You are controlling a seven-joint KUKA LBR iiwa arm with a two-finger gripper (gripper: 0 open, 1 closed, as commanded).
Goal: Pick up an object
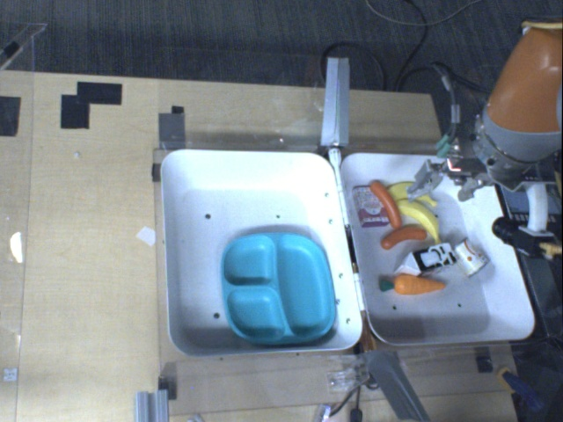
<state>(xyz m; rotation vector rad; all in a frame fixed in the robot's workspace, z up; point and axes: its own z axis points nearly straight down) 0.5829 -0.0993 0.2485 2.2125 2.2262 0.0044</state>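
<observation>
Two-finger gripper (437, 178) hovers with fingers spread and nothing between them, just above the curved yellow plastic banana (420, 214) in the right white bin (501, 323). Advice: descend straight and straddle the banana's width, clear of the neighbouring sausages.

A robotics lab: 2 white bins (176, 236) clamped to a pale wooden worktop (79, 262), loose cables (422, 11) across dark carpet (176, 16), black tape marks (88, 102).
</observation>
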